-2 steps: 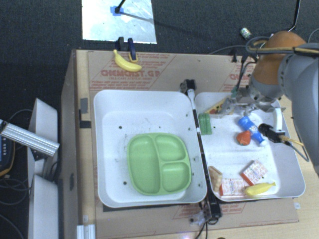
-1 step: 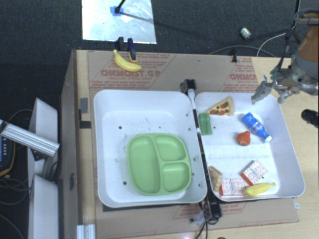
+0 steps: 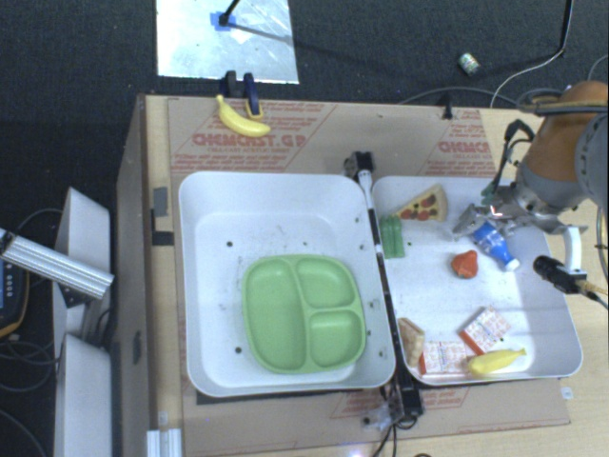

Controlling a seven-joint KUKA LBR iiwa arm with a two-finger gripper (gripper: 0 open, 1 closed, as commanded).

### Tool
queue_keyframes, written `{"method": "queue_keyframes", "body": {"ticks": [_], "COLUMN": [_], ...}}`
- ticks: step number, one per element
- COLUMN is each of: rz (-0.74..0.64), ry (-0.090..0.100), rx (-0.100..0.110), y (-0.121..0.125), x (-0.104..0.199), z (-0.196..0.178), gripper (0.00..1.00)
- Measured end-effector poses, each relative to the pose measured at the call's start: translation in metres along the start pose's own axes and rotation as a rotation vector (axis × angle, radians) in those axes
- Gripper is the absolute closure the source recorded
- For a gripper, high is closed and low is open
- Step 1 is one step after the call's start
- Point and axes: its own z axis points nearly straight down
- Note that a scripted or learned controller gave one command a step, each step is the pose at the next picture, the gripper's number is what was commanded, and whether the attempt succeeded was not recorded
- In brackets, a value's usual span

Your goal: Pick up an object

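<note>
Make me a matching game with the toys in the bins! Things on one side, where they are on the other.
Things:
1. green tray
2. pizza slice
3. yellow banana in the bin
4. red strawberry

Places:
A. far end of the right bin
B. middle of the right bin, next to the blue cup
C. left bin
D. near corner of the right bin, beside the red and white packets

Pairs: 1-C, 2-A, 3-D, 4-B
</note>
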Motion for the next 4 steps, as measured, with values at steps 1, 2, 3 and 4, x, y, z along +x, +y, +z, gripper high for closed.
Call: {"method": "queue_keyframes", "body": {"ticks": [1, 2, 3, 4], "rz": [-0.002, -0.002, -0.003, -0.003], "ry": [0.001, 0.001, 0.001, 0.001], "rx": [0.0, 0.002, -0.001, -0.001], "y": [-0.032, -0.057, -0.056, -0.056], "x": [0.037, 0.07, 0.07, 0.07], "z": [0.0, 0.0, -0.011, -0.011], "gripper": [0.0, 0.0, 1.0, 0.0]}}
